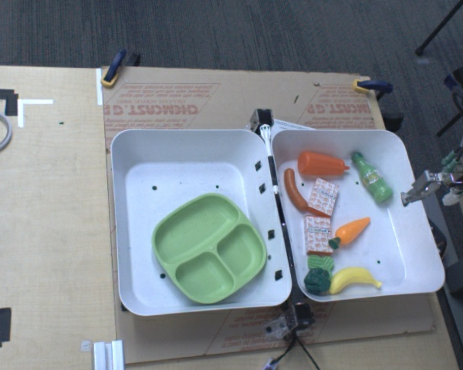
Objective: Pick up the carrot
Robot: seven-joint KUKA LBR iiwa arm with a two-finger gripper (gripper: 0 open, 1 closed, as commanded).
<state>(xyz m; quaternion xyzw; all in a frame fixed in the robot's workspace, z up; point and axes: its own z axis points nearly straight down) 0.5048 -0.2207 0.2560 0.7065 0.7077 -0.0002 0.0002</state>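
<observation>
The carrot (353, 230) is small and orange with a green stub at its lower-left end. It lies at a slant in the middle of the right bin (417, 230), just right of a cracker packet (318, 234). My gripper (426, 188) hovers at the right rim of that bin, up and to the right of the carrot and well apart from it. Nothing shows in its grasp.
The right bin also holds a larger orange-red tapered vegetable (322, 163), a green bottle (371, 177), a sausage (295, 190), a second cracker packet (322, 196), broccoli (319, 277) and a banana (354, 280). A green divided plate (208, 247) sits in the left bin (139, 206).
</observation>
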